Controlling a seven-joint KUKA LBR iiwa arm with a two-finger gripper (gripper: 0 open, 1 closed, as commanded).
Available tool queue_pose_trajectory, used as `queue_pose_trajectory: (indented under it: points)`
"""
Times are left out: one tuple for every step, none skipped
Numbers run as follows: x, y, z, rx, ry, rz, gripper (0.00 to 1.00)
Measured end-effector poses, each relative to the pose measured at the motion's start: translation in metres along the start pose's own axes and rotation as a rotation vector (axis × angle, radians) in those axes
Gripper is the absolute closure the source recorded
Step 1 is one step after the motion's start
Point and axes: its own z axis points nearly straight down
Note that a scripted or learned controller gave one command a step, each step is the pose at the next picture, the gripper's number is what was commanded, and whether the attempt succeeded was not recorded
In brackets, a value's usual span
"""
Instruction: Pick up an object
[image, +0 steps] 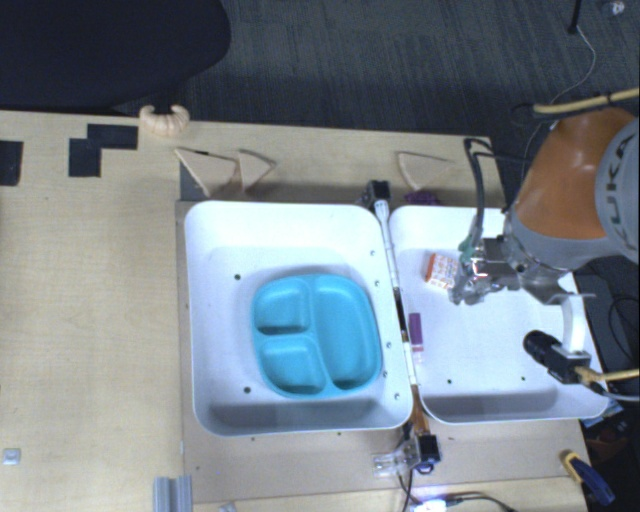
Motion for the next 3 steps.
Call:
queue_pose_trajectory:
  points:
    - [0.026, -0.009, 0.009, 0.000, 0.000, -0.001, 1.00]
    - [0.050, -0.026, 0.010, 0.001, 0.000, -0.001, 1.00]
    - [0.079, -0.017, 0.029, 0.001, 0.000, -0.001, 1.00]
